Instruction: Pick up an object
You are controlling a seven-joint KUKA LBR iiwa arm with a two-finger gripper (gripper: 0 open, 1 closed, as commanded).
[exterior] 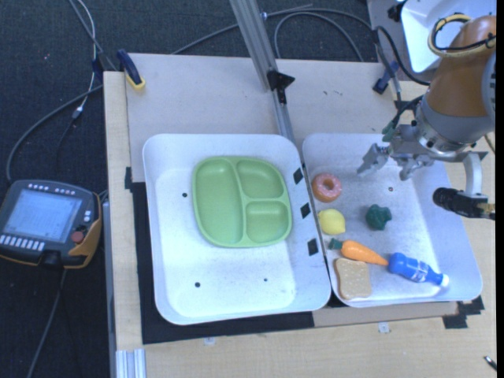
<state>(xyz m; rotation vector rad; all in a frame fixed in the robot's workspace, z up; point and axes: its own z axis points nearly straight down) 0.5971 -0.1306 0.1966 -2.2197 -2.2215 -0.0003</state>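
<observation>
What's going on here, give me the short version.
A grey and orange robot arm reaches in over the right bin, its gripper open above the bin's back part with nothing between its fingers. A donut, lemon, broccoli, carrot, blue bottle and bread slice lie there. The left bin holds a green divided plate.

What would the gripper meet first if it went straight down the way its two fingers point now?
Probably the bare white floor of the right bin. The open two-finger gripper hangs over its upper part, with the pink frosted doughnut to its left and the green broccoli toy below it in the view. Depth is hard to judge.
</observation>
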